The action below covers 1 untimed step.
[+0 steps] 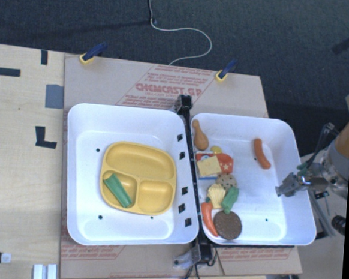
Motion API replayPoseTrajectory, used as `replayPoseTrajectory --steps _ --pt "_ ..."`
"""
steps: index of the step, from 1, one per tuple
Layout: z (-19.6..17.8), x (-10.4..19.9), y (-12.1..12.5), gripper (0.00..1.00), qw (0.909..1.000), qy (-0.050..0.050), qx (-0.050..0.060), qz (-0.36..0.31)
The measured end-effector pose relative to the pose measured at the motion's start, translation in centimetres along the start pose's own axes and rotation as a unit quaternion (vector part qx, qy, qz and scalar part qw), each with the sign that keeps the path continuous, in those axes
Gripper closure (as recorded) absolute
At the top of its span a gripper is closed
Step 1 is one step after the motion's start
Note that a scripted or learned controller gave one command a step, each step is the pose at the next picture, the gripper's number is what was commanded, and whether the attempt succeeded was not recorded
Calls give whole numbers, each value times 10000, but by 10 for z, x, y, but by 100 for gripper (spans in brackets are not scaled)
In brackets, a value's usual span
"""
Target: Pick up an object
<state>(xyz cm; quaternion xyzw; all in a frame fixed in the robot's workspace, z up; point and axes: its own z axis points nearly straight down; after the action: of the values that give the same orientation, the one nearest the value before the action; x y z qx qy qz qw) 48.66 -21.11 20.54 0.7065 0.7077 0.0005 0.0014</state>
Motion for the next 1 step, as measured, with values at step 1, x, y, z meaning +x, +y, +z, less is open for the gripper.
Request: replayPoseTrajectory --steps 1 --pt "-20 0 1 100 10000 4 10 1"
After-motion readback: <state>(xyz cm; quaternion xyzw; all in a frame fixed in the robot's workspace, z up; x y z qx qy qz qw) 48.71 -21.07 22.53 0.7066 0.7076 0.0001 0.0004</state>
